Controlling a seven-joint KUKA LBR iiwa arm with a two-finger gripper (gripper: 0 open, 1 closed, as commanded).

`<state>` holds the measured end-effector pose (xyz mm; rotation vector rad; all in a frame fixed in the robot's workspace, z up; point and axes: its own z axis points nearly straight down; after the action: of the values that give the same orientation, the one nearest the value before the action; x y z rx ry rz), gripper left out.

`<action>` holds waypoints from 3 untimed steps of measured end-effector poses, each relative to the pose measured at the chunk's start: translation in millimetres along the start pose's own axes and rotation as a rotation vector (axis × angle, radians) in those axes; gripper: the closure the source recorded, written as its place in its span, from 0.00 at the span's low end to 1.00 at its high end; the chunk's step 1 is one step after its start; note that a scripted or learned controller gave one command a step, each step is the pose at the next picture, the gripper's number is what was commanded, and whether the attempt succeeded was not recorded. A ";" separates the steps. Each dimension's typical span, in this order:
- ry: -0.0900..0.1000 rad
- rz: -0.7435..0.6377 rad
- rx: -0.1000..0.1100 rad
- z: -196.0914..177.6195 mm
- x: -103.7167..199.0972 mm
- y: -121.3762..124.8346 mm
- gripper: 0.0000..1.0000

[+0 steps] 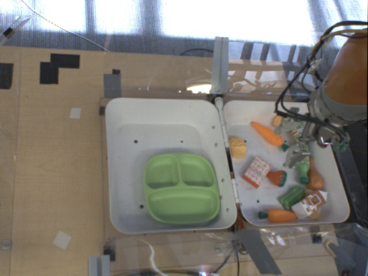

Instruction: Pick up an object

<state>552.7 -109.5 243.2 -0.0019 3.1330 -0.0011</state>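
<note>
My gripper hangs low over the right side of the right bin, below the orange wrist band. It sits just right of a long carrot and just above a green vegetable and a brown-orange piece. Nothing is seen held in it. A red and white carton, a red pepper, a yellow block, a green packet, a second carrot and a white and orange carton lie in the same bin.
The left bin holds a green divided plate. A raised divider separates the two bins. Black cables loop off the wrist above the right bin's far edge.
</note>
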 end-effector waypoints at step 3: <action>-0.030 0.082 0.002 144.7 0.7 10.4 0.00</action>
<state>553.3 -99.2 98.5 0.1254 3.1002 -0.0037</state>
